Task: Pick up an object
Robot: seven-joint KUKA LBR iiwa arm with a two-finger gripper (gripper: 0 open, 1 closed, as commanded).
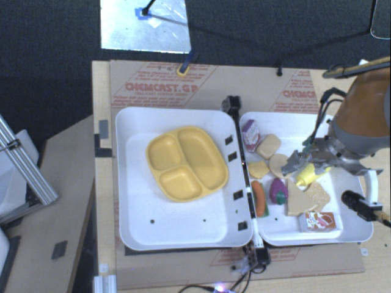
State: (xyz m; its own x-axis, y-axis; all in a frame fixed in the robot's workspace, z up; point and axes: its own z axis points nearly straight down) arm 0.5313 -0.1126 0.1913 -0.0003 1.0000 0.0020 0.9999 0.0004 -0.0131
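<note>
The right bin [287, 122] holds several toy foods: a purple and white packet [250, 133], a tan biscuit [268, 145], a tan round piece [278, 163], a small yellow piece [258, 170], an orange carrot [260, 199], a purple eggplant [278, 190], a toast slice [309, 198] and a red and white packet [318, 221]. My gripper [297, 162] hangs low over the middle of this bin. A yellow item [306, 176] lies right beside and below it. Whether the gripper touches that item is unclear.
The left bin [131, 163] carries a yellow divided plate [186, 162]. A black ridge [241, 163] separates the two bins. A black cylindrical part [359, 205] juts over the right bin's right rim. A metal sheet [145, 17] lies behind the bench.
</note>
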